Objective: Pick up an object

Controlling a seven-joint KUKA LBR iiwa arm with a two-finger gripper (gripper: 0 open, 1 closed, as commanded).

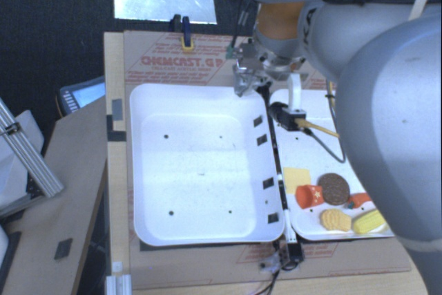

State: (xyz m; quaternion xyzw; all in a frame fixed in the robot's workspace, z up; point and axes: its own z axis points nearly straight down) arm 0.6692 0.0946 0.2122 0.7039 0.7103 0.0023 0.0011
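Arm: the grey KUKA arm (387,79) reaches in from the right and covers much of the right bin; its orange band sits high, near the back of the bench.
Gripper: the gripper (243,85) hangs over the back rim of the left bin (148,97), near the divider between the two bins.
Gripper state: cannot tell; the tip is small and dark against the rim, and nothing is seen held there.
Task objects: all lie in the front corner of the right bin (311,235), well apart from the gripper: a yellow square (295,177), a red piece (309,196), a brown round disc (334,188), a tan cookie-like piece (335,220) and a yellow corn-like piece (368,221). A small orange-red item just beside the disc is too hidden to name.
Spacing: the red piece touches or nearly touches the disc; the tan and corn pieces lie side by side.
Step in hand: judged as approach, before any grasp.
Advice: travel over the divider to the front cluster, choose an outlying piece such as the yellow square or tan piece, come down vertically, and keep clear of neighbours and the bin wall.
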